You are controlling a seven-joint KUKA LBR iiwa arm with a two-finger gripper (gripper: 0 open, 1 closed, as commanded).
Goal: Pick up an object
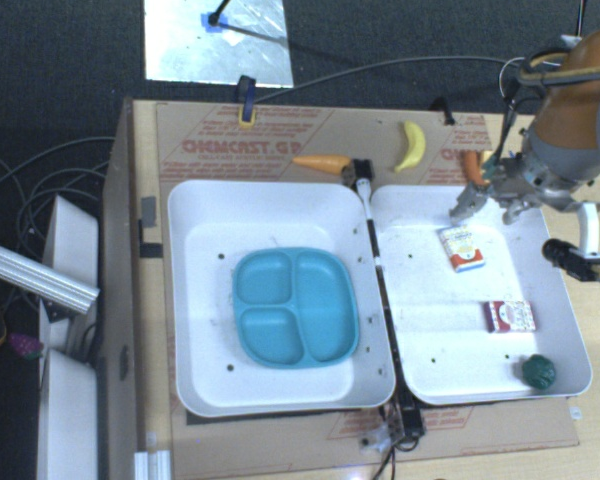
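Note:
The right bin (420,368) holds three things: a white and red small box (462,248) near its back, a red and white packet (508,316) toward its right side, and a dark green round object (538,371) in the front right corner. My gripper (488,209) hangs over the bin's back edge, just behind and slightly right of the white and red box. Its fingers are spread open with nothing between them.
A blue divided plate (295,305) lies in the left bin (200,228). Behind the bins, on the brown board, lie a carrot (322,164), a banana (412,146) and an orange item (472,166) beside the wrist. A black clip (361,174) sits where the bins meet.

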